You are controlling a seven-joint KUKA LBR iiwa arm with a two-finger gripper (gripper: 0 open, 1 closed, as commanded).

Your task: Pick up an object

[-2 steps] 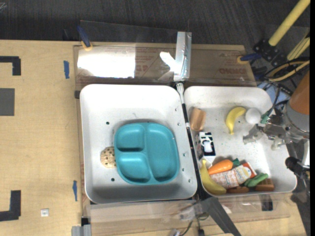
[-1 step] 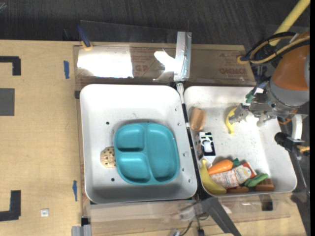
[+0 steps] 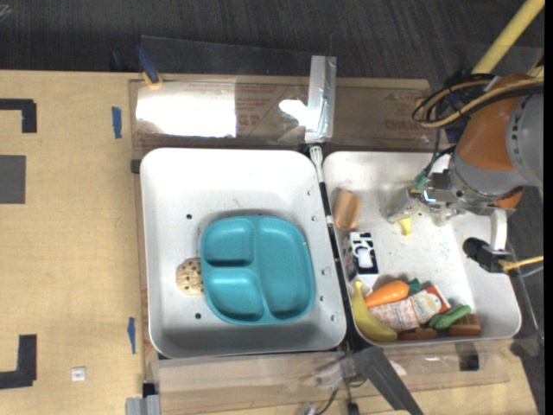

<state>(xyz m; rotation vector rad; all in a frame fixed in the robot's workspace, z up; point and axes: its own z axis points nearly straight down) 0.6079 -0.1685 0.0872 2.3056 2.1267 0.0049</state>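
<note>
Evidently no object is chosen yet, so the likeliest candidates lie in the right bin (image 3: 501,322): a small yellow piece (image 3: 404,226) on the bare floor just below the gripper (image 3: 418,199), and a heap at the near edge with a banana (image 3: 370,316), a carrot (image 3: 386,293), a printed packet (image 3: 413,309) and something green (image 3: 451,316). A tan bread-like roll (image 3: 346,208) and a black-and-white item (image 3: 364,253) sit along the dividing wall. Whether the gripper is spread or closed cannot be told; nothing is seen held in it. I judge this the approach step; next it must settle over one piece and descend squarely. Beyond, the left bin (image 3: 164,232) holds a teal divided plate (image 3: 257,268) with a cookie (image 3: 189,277) touching it.
</note>
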